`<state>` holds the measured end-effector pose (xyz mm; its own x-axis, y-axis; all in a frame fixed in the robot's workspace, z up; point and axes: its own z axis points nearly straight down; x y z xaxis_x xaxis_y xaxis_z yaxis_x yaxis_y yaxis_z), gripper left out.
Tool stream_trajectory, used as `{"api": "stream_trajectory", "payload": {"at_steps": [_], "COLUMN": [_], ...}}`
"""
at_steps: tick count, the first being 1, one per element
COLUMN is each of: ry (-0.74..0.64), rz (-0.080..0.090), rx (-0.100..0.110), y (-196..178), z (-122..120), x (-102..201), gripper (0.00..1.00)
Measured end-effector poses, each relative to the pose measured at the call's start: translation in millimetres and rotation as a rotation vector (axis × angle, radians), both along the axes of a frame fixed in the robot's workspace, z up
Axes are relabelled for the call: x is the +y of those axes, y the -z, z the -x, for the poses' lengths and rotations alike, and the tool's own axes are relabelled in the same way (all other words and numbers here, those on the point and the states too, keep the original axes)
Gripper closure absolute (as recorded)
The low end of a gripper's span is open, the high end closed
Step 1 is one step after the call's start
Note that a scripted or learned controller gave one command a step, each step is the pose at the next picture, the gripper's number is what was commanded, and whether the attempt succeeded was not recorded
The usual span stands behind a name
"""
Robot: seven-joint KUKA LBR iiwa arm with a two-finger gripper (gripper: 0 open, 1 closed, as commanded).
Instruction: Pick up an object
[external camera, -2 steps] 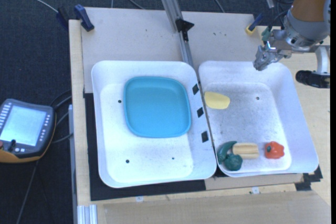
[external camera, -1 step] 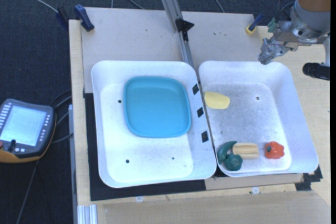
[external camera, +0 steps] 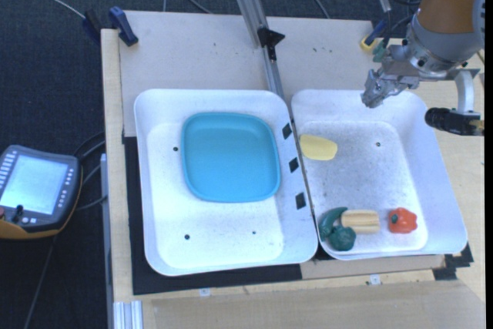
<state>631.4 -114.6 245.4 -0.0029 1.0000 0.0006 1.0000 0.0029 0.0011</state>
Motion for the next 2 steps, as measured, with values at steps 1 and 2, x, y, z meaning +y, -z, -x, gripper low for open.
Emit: {"api": "stream_trajectory", "payload": {"at_steps": [1, 2], "ry": [-0.002, -0.001], "rz": [-0.001, -0.001], "rx": [0.0, 0.0], "y": [-6.3, -6.4], "z": [20.1, 40.7], "x": [55.8, 95.9], "gripper": [1.0, 1.0]}}
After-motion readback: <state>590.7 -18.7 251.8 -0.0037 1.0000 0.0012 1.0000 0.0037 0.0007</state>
